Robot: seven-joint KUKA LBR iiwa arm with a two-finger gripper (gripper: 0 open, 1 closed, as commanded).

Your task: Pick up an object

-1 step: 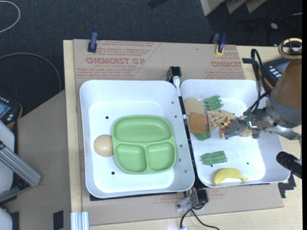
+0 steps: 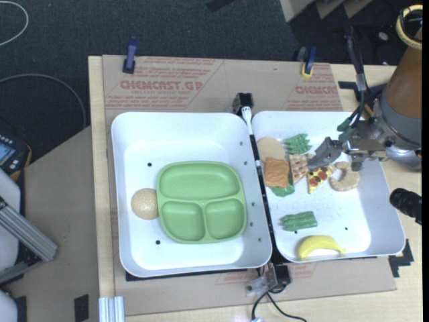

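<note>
The right bin (image 2: 377, 221) holds several toy foods. A brown bread roll (image 2: 276, 172) lies on a green leaf by the bin's left wall. Beside it are a tan cracker (image 2: 297, 166), a pizza slice (image 2: 316, 178) and a beige round slice (image 2: 345, 180). A green leafy piece (image 2: 296, 142) lies further back. A green bean bundle (image 2: 298, 220) and a yellow banana (image 2: 319, 246) lie near the front. My gripper (image 2: 326, 153) hangs low over the cracker and pizza slice, reaching in from the right. I see nothing held in it.
The left bin (image 2: 127, 153) holds a green divided tray (image 2: 200, 200) with a beige ball (image 2: 144, 203) at its left side. A black divider clip (image 2: 243, 102) sits between the bins at the back. The arm's grey body (image 2: 402, 123) overhangs the right bin's back right corner.
</note>
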